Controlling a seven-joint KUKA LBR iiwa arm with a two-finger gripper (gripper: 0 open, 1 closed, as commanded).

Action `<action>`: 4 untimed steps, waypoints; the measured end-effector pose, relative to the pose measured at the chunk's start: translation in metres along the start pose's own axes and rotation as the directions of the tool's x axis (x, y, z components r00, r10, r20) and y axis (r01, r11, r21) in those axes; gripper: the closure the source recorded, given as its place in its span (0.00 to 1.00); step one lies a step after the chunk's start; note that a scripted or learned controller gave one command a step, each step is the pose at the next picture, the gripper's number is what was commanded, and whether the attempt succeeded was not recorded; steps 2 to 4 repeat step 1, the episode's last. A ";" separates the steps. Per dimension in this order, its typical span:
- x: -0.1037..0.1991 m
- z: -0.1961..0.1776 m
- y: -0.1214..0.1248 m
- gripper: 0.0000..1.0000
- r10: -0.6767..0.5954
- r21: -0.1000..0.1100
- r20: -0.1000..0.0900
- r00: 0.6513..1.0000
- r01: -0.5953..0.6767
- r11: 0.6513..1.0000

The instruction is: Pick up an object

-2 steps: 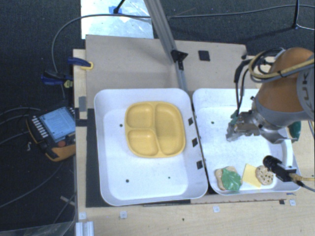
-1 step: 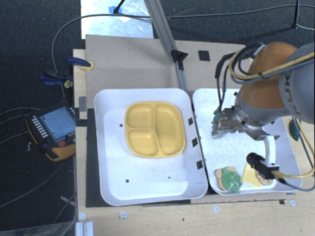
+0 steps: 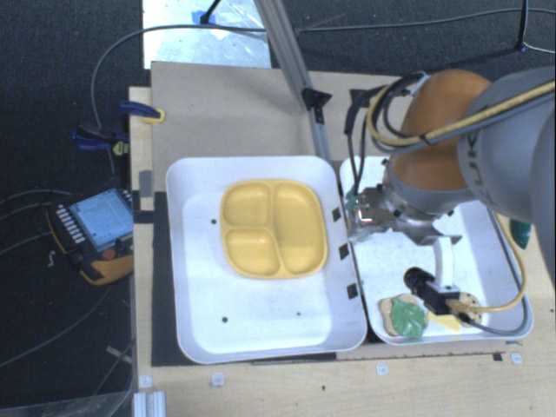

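A yellow plate with three compartments (image 3: 274, 228) lies in the left white bin (image 3: 200, 320). In the right white bin (image 3: 495, 259), a green lumpy object (image 3: 406, 316) rests near the front edge, with a pale yellow piece (image 3: 448, 323) beside it on the right. My gripper (image 3: 360, 215) hangs low over the left edge of the right bin, close to the wall between the bins. It is behind and to the left of the green object and apart from it. The grey and orange wrist hides most of the back of that bin.
A teal item (image 3: 520, 231) peeks out at the right bin's right wall, under the arm. A slanted metal pole (image 3: 291, 50) crosses the back of the bench. A blue-screened handset (image 3: 97, 220) and cables lie on the floor at the left.
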State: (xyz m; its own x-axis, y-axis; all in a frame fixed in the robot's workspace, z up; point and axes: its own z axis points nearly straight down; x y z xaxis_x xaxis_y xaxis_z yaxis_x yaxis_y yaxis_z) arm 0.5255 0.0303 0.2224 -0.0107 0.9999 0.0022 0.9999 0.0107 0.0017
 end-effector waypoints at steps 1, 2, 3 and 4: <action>0.058 0.008 -0.003 1.00 0.000 0.001 0.000 1.000 0.000 1.000; 0.058 0.008 -0.003 1.00 0.000 0.001 0.000 1.000 0.000 1.000; 0.058 0.008 -0.003 1.00 0.000 0.001 0.000 1.000 0.000 1.000; 0.058 0.008 -0.003 1.00 0.000 0.001 0.000 1.000 0.000 1.000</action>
